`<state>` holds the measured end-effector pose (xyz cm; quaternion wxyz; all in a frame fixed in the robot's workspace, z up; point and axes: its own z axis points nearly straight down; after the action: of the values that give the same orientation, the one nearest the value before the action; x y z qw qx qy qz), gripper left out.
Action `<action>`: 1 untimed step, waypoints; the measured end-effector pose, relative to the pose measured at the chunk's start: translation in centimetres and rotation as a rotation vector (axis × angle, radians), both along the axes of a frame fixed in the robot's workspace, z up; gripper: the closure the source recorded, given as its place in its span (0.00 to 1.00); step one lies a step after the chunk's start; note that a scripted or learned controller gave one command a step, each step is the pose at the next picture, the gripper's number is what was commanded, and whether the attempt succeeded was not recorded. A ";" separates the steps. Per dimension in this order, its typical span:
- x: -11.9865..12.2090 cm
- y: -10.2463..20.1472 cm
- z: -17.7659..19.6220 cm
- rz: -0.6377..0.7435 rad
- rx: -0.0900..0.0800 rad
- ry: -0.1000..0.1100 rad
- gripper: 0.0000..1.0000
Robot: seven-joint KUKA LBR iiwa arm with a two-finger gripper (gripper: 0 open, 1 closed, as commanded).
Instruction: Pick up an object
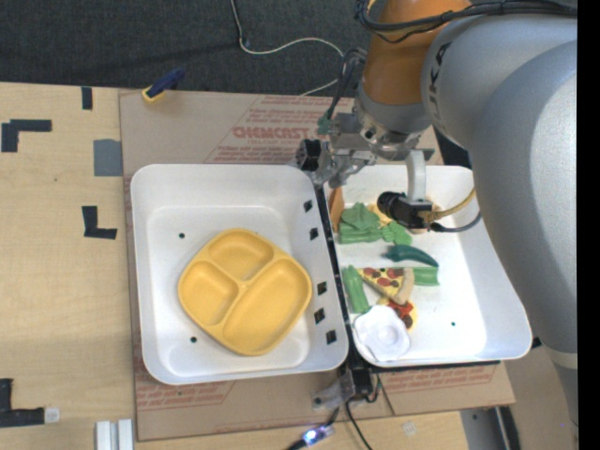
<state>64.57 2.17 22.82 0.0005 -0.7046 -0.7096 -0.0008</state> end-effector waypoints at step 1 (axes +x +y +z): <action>0.2 -0.7 0.1 -0.006 -0.002 0.002 1.00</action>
<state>64.76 1.49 22.93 0.0003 -0.7065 -0.7077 0.0007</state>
